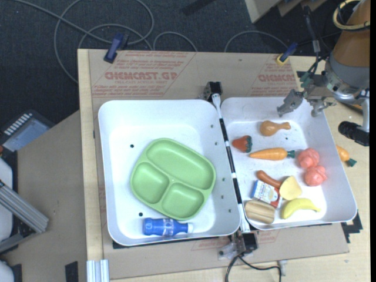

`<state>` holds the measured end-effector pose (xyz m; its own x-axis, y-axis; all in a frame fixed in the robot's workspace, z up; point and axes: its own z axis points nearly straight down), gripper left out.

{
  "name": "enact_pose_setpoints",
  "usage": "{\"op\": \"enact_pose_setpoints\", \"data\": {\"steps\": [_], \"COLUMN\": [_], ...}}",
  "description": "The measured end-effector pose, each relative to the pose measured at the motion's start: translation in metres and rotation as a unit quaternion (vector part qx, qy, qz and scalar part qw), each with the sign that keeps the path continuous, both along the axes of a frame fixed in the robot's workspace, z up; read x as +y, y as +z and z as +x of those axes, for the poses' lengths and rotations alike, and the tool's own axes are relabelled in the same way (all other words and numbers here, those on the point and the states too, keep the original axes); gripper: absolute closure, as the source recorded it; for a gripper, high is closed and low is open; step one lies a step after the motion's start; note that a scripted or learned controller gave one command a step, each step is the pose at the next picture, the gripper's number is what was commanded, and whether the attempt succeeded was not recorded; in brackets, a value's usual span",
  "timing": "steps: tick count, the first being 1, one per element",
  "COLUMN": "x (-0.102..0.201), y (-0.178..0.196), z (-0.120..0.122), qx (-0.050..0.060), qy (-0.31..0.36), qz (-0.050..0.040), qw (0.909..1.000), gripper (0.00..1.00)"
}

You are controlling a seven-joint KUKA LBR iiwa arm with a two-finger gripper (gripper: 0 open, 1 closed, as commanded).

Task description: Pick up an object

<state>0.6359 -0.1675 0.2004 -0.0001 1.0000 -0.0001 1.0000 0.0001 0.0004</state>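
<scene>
The grey two-finger hand [304,102] is seen spread open, grasping nothing, above the far edge of the right shallow white bin [346,207]. A tan plastic chicken drumstick [274,127] is found just below it, untouched. An orange plastic carrot [269,154] is laid nearer the middle. A green sectioned plastic tray [171,179] is held in the left white bin [111,157].

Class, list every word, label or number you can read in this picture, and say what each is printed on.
"CHEMCAST GP": red print on the brown board under the bins, repeated at upper right, partly cut off.
Blue bottle label: too blurred to read.
Small blue and red packet: too small to read.
</scene>
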Motion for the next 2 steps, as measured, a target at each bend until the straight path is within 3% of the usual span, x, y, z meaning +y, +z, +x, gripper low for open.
{"op": "enact_pose_setpoints", "data": {"steps": [1, 2], "x": [-0.027, -0.032], "y": [-0.105, -0.116], "z": [-0.033, -0.078], "qx": [0.002, 0.001], "qy": [0.0, 0.0], "qz": [0.0002, 0.0002], "qw": [1.0, 1.0], "gripper": [0.0, 0.0]}}
